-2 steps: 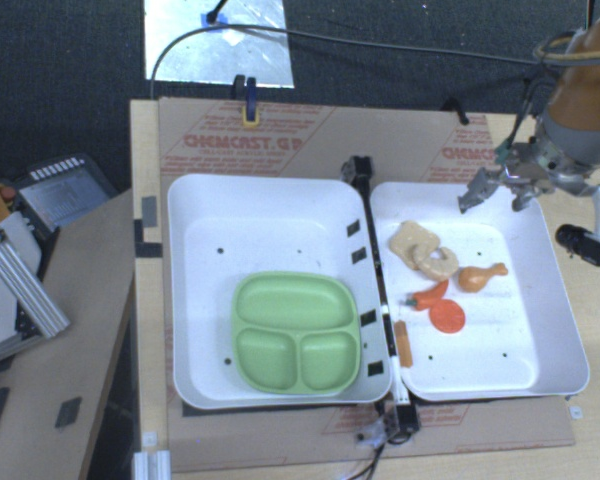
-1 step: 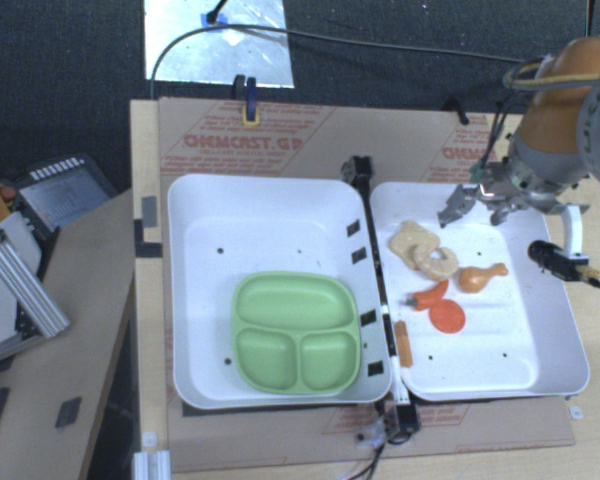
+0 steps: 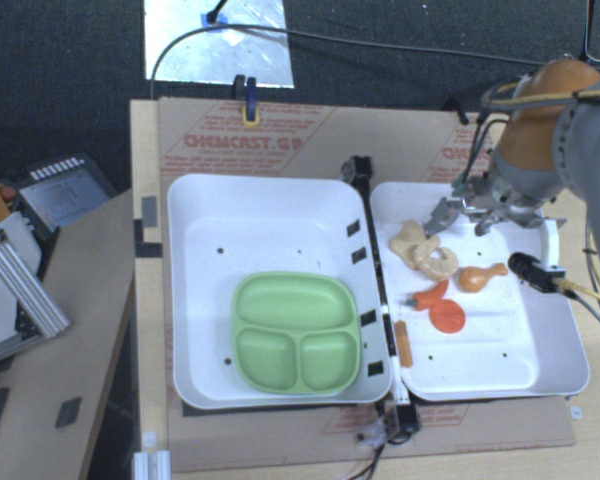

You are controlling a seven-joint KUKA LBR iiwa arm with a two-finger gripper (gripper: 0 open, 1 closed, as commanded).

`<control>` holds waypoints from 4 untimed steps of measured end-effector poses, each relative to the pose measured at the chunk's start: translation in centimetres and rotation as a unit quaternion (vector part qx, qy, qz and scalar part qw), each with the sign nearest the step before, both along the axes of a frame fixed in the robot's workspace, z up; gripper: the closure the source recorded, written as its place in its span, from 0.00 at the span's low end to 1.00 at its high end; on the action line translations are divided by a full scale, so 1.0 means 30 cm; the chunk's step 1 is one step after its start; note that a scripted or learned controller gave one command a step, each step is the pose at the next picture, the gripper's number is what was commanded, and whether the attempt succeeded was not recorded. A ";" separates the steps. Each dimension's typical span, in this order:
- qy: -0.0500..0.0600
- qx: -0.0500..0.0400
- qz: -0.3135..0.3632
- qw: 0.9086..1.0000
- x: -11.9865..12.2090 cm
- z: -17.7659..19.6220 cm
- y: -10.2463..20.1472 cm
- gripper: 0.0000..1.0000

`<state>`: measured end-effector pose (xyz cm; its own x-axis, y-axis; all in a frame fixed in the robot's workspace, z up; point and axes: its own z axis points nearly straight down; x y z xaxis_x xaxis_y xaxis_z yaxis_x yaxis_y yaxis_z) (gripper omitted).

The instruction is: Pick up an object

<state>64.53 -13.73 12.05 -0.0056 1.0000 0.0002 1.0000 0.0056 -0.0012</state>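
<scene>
In the right bin point(image 3: 540, 368) lie a beige pretzel-shaped toy point(image 3: 426, 251), an orange drumstick-shaped piece point(image 3: 480, 276), a red round piece with a short handle point(image 3: 442, 311) and a small orange stick point(image 3: 403, 344) near the left wall. My gripper point(image 3: 465, 218) hangs over the far part of this bin, just beyond and to the right of the beige toy. Its two fingers stand apart, so it is open, and nothing is between them.
The left bin point(image 3: 210, 218) holds a green divided plate point(image 3: 295, 330) at its near side. A black divider with clips point(image 3: 372, 258) runs between the bins. The arm's grey and orange wrist point(image 3: 550, 118) looms over the right bin's far right corner.
</scene>
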 end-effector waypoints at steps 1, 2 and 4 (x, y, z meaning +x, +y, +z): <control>-0.002 -0.001 0.000 1.000 0.005 -0.118 0.000 0.00; -0.006 0.000 0.001 1.000 0.014 -0.069 0.002 1.00; -0.004 -0.001 0.000 1.000 0.044 0.297 0.006 1.00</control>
